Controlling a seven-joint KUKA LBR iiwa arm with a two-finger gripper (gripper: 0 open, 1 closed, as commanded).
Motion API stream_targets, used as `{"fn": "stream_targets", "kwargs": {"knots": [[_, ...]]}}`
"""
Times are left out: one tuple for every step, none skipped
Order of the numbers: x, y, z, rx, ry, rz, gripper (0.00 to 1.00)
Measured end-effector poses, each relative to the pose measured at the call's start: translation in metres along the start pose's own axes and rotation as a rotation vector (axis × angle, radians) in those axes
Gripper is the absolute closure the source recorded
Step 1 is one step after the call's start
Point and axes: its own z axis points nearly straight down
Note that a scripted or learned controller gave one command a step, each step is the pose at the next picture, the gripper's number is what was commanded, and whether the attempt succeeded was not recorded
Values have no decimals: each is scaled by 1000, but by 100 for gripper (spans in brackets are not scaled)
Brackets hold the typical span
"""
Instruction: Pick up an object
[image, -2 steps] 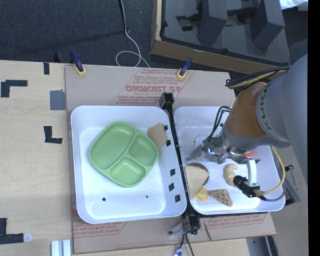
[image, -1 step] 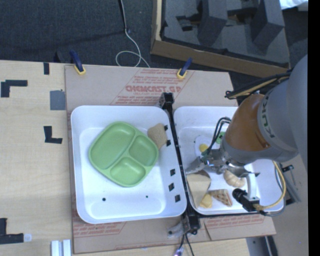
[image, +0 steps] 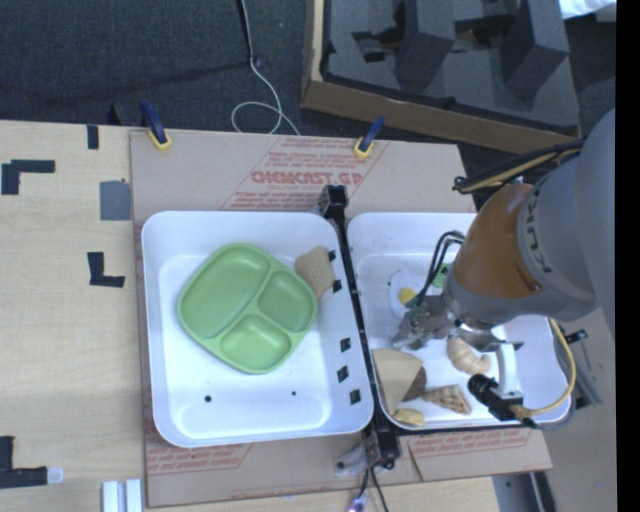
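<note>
The gripper (image: 418, 328) hangs low in the right bin (image: 520, 412); its grip cannot be told. The tan wedge (image: 400, 374) lies near the front edge, so descent should be centred.

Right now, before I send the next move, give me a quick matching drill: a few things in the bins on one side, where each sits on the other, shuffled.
Things:
1. green plate
2. tan cone
3. pizza slice
4. brown piece

Places:
A. right bin, near edge, by the black clip
B. left bin, middle
C. left bin, against the divider
D. right bin, beside the divider

Pairs: 1-B, 2-D, 3-A, 4-C
</note>
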Motion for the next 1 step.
{"fn": "stream_targets", "kwargs": {"knots": [[0,0,1,1,0,0,0]]}}
